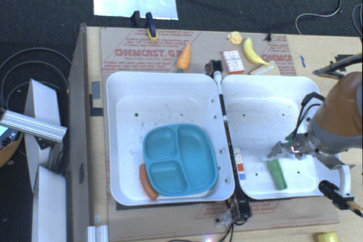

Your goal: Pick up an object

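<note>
Bench [136, 45] surfaced with printed cardboard, carrying two shallow white bins side by side: left bin [122, 122] at 9 o'clock, right bin [266, 88] at 3 o'clock. Along the 12 o'clock edge lie a carrot [183, 58], a small red-and-white box [233, 62], a banana [251, 52] and a pale yellow item [235, 38]. A blue-and-yellow clamp [150, 24] grips the far edge.

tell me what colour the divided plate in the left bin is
Light blue; the divided plate shows clearly in the camera view.
</note>
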Controlling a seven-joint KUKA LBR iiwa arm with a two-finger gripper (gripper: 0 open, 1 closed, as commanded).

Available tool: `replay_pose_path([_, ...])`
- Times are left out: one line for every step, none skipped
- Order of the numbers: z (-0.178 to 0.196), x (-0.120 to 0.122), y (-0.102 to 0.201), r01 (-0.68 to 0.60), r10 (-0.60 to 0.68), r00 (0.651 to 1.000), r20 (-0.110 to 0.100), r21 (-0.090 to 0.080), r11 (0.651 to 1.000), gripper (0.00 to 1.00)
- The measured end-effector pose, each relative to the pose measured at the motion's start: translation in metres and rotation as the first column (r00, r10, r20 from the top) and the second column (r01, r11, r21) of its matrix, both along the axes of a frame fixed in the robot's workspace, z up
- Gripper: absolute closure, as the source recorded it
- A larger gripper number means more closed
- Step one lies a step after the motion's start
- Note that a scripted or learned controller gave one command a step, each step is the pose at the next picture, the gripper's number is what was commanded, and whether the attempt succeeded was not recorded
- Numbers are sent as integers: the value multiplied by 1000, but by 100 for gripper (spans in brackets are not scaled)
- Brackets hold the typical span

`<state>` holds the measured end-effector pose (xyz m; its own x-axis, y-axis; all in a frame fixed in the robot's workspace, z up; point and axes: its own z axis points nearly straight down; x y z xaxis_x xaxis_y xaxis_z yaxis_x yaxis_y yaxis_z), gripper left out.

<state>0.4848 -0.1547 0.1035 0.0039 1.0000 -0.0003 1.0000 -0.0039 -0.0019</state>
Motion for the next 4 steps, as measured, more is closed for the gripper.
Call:
replay_pose_path([33, 3, 22, -10, 10, 1000, 6, 0, 1000, 0])
replay_pose_path([59, 3, 64, -13, 13, 1000, 5, 1, 1000, 0])
replay_pose_path([36, 49, -13, -1, 1, 1000, 6, -4, 1000, 0])
replay_pose_path([17, -1, 37, -6, 6, 1000, -3, 4, 1000, 0])
